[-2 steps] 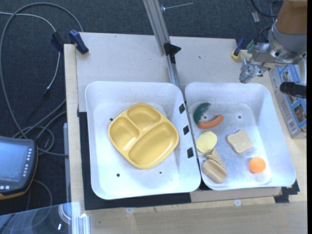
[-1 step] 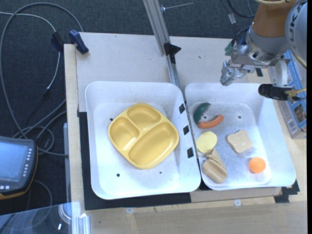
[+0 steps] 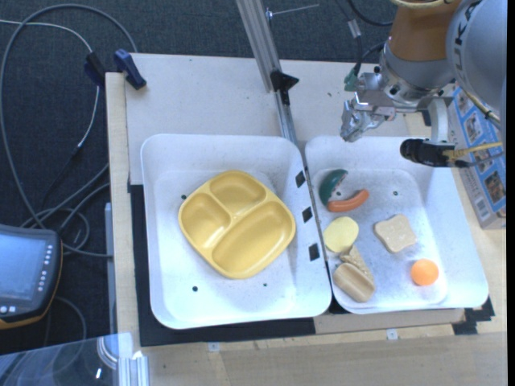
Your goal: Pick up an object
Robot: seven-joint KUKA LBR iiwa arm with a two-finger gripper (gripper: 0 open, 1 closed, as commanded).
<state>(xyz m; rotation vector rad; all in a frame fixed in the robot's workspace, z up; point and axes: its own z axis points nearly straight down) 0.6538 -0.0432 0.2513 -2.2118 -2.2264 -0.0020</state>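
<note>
Gripper [image 3: 352, 132] at 12 o'clock over right bin [image 3: 451, 215], grip state unclear. Sausage [image 3: 348, 202] likely light, smooth, roll-prone; best pinched mid-length across narrow width.

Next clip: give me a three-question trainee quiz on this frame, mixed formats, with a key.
1. True or false: the yellow divided plate lies in the left bin.
2. Multiple choice: which item in the right bin lies nearest the bench's front edge? A) the sausage B) the orange ball C) the hot dog bun
3. Fill in: the gripper hangs over the right bin's ____ rim.

Key: 1 true; 2 C; 3 far (back), with nothing seen between its fingers.
</note>
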